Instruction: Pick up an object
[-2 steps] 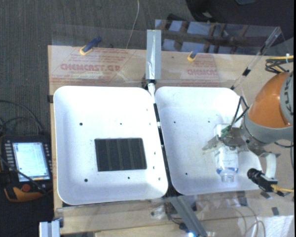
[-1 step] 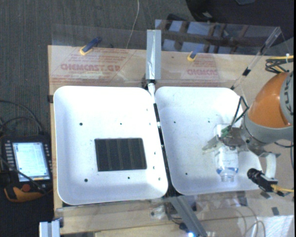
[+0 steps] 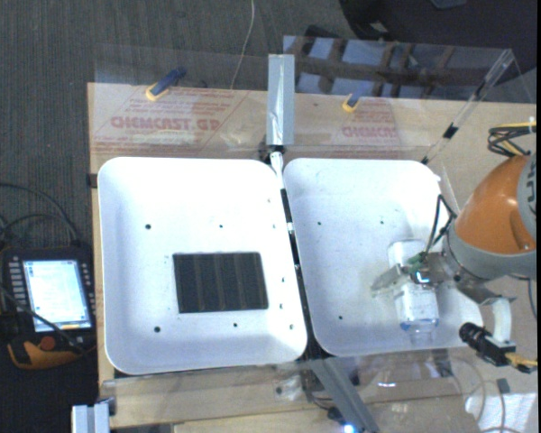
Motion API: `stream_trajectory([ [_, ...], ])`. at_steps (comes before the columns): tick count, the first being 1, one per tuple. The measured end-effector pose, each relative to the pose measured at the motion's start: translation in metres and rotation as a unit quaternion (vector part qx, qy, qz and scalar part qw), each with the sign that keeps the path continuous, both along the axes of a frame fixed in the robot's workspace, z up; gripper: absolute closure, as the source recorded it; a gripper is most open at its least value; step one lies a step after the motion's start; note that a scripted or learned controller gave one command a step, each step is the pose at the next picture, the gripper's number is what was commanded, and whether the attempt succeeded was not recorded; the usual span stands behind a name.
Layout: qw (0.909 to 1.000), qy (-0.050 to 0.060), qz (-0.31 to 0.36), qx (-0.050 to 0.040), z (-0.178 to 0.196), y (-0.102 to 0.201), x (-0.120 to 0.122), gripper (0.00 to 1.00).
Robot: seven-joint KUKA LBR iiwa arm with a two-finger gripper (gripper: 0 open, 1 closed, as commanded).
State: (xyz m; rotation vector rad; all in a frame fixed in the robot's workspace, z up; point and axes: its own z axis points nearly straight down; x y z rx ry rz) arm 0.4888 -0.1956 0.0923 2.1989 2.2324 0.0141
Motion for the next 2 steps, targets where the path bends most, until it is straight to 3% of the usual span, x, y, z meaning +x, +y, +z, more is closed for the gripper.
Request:
stream_trajectory([
  [1,1.0000,0.000,0.001,0.0006,0.009,0.001,0.001,1.00],
  [2,1.0000,0.007,-0.003,-0.0006,0.095,0.080,0.038,1.00],
])
